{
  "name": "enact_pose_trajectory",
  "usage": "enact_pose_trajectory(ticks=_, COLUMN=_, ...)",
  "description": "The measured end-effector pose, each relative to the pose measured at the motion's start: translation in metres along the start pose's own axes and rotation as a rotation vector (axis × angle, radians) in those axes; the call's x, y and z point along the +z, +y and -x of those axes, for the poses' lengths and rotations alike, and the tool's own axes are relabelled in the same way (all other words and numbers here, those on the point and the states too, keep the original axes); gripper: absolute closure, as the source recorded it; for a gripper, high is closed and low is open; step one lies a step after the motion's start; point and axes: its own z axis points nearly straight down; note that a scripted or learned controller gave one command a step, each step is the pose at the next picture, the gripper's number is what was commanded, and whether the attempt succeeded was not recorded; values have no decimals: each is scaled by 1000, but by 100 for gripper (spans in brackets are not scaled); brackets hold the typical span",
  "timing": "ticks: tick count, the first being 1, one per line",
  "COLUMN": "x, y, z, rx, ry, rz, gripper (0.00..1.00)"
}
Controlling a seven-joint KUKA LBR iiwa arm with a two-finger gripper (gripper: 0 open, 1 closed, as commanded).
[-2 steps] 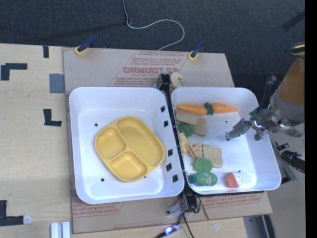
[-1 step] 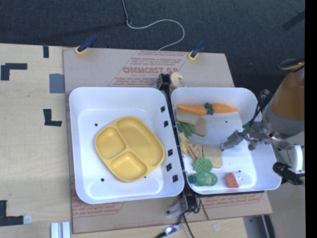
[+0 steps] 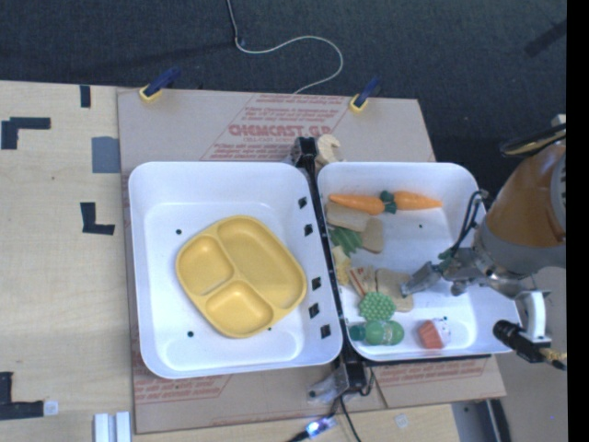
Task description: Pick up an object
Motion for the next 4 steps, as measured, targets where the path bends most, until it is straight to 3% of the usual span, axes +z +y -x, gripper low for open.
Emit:
enact_pose_trajectory(ticks=1, x=24, y=1, z=0, rx=0, ry=-2, rz=6, gripper=0)
enact_pose_trajectory(ticks=2, x=11, y=2, z=-1, rx=-1, ry=1, rz=10, gripper=100)
enact_pose_trajectory(ticks=4, x=-105, y=14, z=-14, rx=-2, ry=-3, rz=10, gripper=100)
